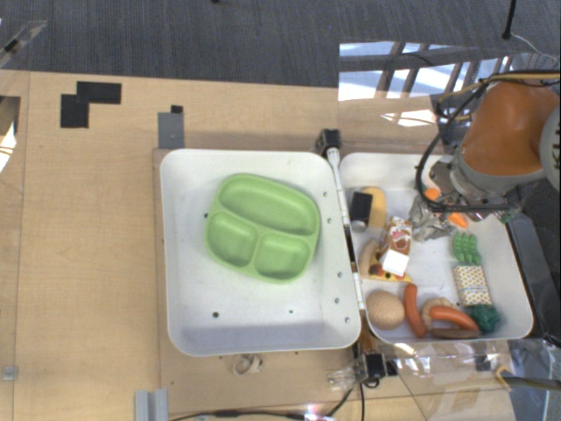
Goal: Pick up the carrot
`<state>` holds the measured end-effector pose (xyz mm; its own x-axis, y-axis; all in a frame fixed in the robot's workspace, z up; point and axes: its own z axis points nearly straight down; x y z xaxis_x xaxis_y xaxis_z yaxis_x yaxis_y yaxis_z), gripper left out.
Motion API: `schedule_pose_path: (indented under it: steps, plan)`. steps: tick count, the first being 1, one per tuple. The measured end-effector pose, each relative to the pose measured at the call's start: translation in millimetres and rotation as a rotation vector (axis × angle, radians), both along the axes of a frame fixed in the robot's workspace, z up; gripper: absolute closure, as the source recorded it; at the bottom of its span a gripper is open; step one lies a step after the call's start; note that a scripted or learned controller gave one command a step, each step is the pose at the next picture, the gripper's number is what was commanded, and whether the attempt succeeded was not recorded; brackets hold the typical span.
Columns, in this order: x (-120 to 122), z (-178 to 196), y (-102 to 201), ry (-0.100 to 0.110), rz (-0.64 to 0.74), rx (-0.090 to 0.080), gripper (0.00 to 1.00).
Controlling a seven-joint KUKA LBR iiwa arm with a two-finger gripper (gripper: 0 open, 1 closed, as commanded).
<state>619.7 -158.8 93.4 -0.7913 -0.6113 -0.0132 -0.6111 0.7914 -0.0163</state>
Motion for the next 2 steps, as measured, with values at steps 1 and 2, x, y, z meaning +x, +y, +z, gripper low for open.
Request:
schedule_pose_path:
  steps: [1,2]
  plan:
    - [4.7,14.5,1.3,-0.015,0.0,0.0,1.0]
    - [4.4,13.9,1.7,-0.014,0.0,0.0,0.0]
